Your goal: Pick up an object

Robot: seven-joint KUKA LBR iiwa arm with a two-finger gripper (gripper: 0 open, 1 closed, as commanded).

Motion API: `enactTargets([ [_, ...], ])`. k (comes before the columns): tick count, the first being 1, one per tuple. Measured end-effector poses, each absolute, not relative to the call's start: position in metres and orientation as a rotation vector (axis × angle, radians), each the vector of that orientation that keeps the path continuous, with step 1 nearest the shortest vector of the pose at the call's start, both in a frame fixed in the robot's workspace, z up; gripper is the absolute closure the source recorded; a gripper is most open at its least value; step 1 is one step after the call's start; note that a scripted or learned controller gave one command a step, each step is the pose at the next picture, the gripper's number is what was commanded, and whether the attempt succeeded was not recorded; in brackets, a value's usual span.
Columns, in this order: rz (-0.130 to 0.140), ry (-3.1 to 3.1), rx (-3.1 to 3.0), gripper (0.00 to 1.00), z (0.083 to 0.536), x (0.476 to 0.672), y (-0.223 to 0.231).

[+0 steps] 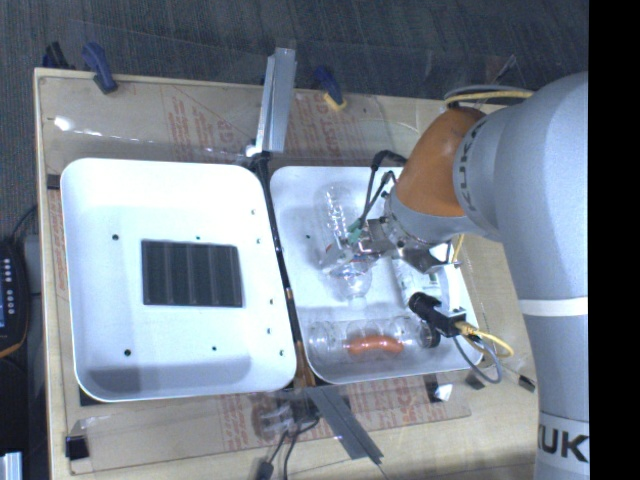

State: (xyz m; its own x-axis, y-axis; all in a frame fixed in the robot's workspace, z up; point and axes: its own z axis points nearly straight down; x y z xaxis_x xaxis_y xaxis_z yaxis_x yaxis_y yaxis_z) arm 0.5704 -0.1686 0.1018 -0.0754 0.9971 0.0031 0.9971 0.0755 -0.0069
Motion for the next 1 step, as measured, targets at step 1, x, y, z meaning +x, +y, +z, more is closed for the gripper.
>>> enactTargets([
  [1,0.025,-2.218,-2.193,1.0,0.1668,0.6427,-0.1911],
])
